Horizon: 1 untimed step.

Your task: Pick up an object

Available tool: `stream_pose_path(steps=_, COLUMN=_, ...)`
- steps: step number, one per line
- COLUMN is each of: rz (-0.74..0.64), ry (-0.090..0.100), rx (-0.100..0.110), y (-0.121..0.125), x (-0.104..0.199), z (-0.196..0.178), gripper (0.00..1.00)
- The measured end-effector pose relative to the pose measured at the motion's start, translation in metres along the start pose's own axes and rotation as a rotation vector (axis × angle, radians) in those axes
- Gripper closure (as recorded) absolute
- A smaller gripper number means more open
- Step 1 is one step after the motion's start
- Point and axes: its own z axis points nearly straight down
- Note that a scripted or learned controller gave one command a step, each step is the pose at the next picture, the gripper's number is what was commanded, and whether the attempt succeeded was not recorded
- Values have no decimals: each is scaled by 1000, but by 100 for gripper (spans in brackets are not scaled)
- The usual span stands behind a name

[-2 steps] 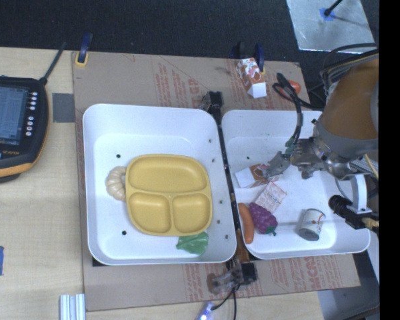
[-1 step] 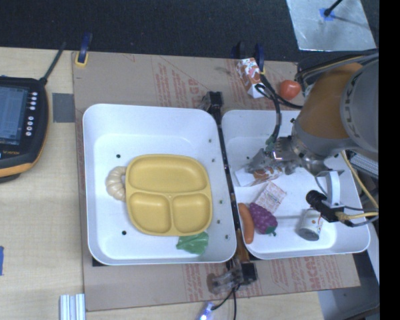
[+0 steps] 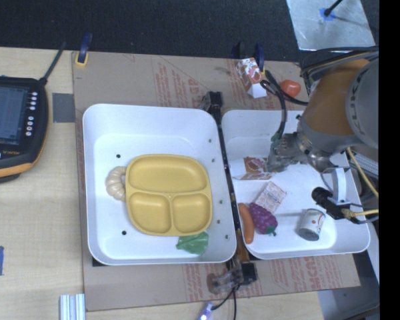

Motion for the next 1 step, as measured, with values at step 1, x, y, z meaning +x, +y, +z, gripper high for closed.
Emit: stream_pose_path(steps=1, rz=-3, ry=4, rx=1, y=0, x=3, z=1, gripper=0)
